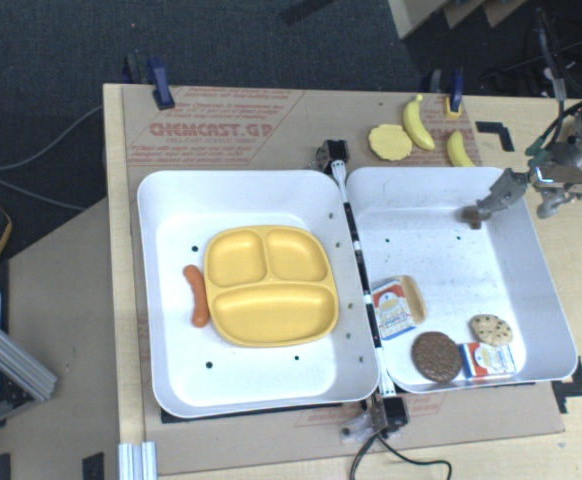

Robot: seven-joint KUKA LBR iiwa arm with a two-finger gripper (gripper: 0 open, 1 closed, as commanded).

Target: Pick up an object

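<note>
On the table (221, 128) two white bins (261, 383) are sitting, the left holding one yellow tray (269, 286) and one sausage (197, 295); right of the tray are lying two packets (394, 308), two cookies (435, 355), so the distant tool (476, 213), jaw width unclear, is probably risking closing on nothing.
</note>
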